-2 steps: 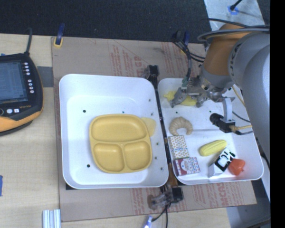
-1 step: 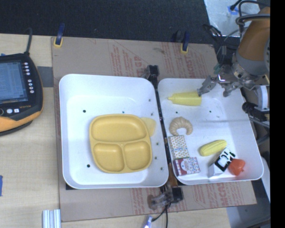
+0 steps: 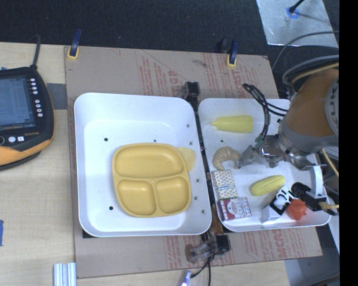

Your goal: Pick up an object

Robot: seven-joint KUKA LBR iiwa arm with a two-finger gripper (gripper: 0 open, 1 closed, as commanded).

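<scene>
The gripper (image 3: 250,155) hangs low over the right bin (image 3: 248,224), beside a croissant (image 3: 225,155); its grasp cannot be judged from here. Nearby lie a yellow bottle (image 3: 233,123), a corn cob (image 3: 267,185) and two small boxes (image 3: 229,195). A yellow divided tray (image 3: 151,179) sits in the left bin (image 3: 89,159).

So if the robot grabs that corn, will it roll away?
Probably a bit. The corn looks rounded and long, so it may roll sideways if nudged. It looks smooth like plastic, so it might slip from the hand. It is likely light.
</scene>
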